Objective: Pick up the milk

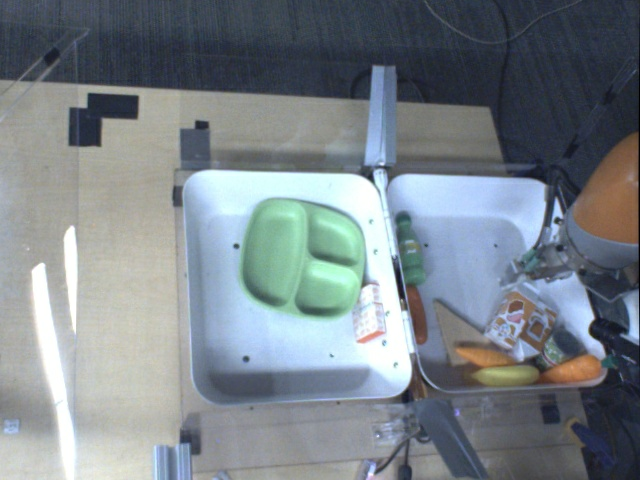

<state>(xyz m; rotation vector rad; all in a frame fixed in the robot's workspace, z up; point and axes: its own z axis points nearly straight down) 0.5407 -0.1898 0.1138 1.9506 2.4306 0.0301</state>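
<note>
you're not done: nothing reads as lifted yet. the milk [369, 315] lies in the left bin [215, 368], a small white carton with red print and a red lower end, on its side and tilted, touching or just beside the lower right edge of the green divided plate [300, 256] and close to the bin's right wall.

the arm [610, 208] comes in over the right bin [480, 213], well apart from the carton. the gripper [540, 263] sits near that bin's right side, just above a brown-and-white printed packet [520, 321]. i can't tell its state from this angle, too small and cluttered around the tip, so don't assume it has anything.

other stuff in the right bin: a green bottle [408, 250] along the left wall, a reddish sausage-like piece [417, 316] below it, an orange carrot [482, 356], a yellow banana-like piece [505, 375] and another carrot [572, 370] along the bottom.

what's left, as i judge it: the whole pick. you need the arm across the divider into the left bin, over the carton, then close and lift. the carton looks light and small, lying flat against the plate edge and near the wall, so finger room on those sides looks tight; i'd expect a slip or a nudge to be the likely failure.
</note>
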